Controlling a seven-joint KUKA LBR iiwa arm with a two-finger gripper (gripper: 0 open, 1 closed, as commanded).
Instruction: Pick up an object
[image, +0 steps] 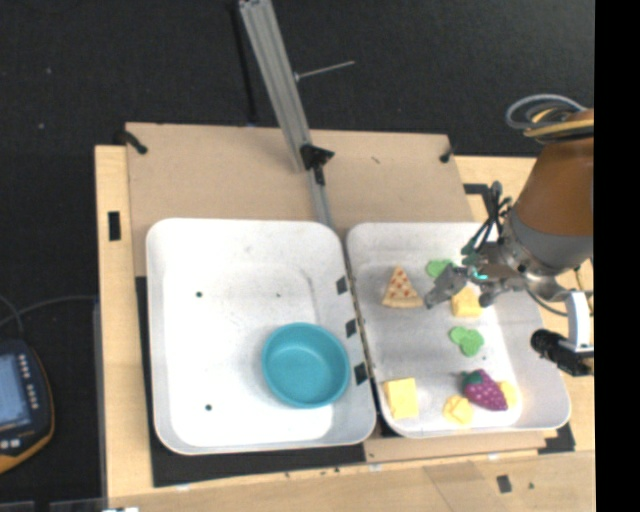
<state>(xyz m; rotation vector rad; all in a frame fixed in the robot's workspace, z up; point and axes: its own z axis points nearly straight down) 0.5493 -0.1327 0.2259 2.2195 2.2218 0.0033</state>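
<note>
Fingers of the gripper (462, 286), dark and small from this slanted height, hang low in the right-hand shallow white plastic bin (530, 412), and I cannot tell whether they are spread or pressed together; they blur into the dark wrist hardware. Nothing can be made out between them.

From the one overhead camera view, the nearest candidate is a small yellow block (466, 304), which sits just beside and slightly below the fingers, possibly touching them. A small green leaf-shaped toy (438, 268) lies just to their upper left, and a tan wedge with red spots like a pizza slice (400, 289) lies further left, its point aimed up the picture and its long axis running roughly up and down. Nearer the camera sit a second green lump (467, 341), a purple bunch of toy grapes (484, 390), a small yellow piece (458, 408) touching the grapes, and a pale yellow cube (401, 397).

My judgement is that the yellow block is the target, calling for only a short descent.

A round teal bowl (304, 364) rests in the left white bin (180, 250). Both bins sit on the tan counter (220, 170). No readable writing or brand shows anywhere.
</note>
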